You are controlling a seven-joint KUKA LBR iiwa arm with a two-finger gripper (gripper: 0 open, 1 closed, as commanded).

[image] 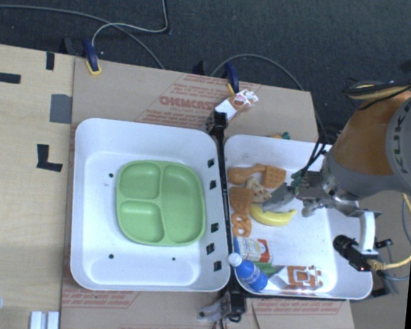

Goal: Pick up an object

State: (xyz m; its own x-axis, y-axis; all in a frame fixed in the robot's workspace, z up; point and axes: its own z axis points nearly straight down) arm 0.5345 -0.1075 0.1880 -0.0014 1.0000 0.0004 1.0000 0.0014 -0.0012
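Objects for picking lay crowded in the right shallow white bin (329, 242), along its left side. One yellow banana (274, 217) rested near the middle of that bin, just below the gripper (284, 195), whose dark fingers reached leftward over the pile; whether those fingers were spread or pressed together could not be told, and nothing could be seen between them. Above and left of the banana sat several brown, bread-like toy pieces (251, 178), their exact number unclear because they overlapped. Lower down lay one blue plastic bottle with a white cap (249, 273), one small printed packet (256, 249) just above it, and one flat white carton with orange print (298, 277) toward the bin's lower right. The left shallow white bin (97, 156) held a single light green divided plate (161, 202) with three compartments, lying flat near its centre. Two bins in all stood side by side, touching along a dark middle seam.
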